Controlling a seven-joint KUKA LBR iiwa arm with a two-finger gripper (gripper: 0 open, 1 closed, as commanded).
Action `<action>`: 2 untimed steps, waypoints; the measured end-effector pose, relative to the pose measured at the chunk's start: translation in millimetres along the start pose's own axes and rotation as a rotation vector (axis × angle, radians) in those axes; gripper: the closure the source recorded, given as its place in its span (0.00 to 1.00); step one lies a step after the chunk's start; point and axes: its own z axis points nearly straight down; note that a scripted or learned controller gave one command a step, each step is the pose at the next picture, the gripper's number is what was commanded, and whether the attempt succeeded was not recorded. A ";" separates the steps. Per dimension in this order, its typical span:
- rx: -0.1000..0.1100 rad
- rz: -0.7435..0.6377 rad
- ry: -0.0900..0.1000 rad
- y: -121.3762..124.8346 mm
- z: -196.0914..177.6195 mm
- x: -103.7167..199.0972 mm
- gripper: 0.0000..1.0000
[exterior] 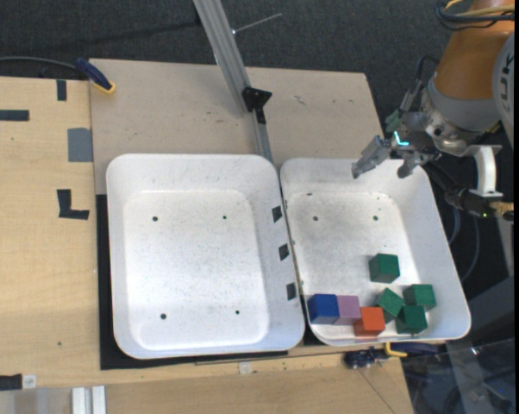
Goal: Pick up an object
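Two white bins, left (121, 257) and right (432, 222), smooth moulded plastic by the look, faint sheen, floors speckled with dark scuffs. Blocks in the right one, matt and painted-looking: green (384, 267), blue (324, 308), lilac (348, 308), orange (372, 319). Bench top (35, 257) pale, wood-like board, matt, patched with dark tape. Slanting rail (225, 41) of brushed metal. Arm casing (471, 67) glossy orange over smooth grey. Gripper (387, 155) dull grey metal.

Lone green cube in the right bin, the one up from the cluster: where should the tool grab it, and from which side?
Come straight down on the lone green cube and pinch its two opposite side faces. It sits apart from the other blocks, with bare bin floor all round, so both fingers likely have room. The tool hangs over the bin's far rim.
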 end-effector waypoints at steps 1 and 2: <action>-0.005 -0.002 -0.001 0.8 -2.8 0.1 0.00; 0.002 -0.001 -0.001 4.7 60.6 4.1 0.00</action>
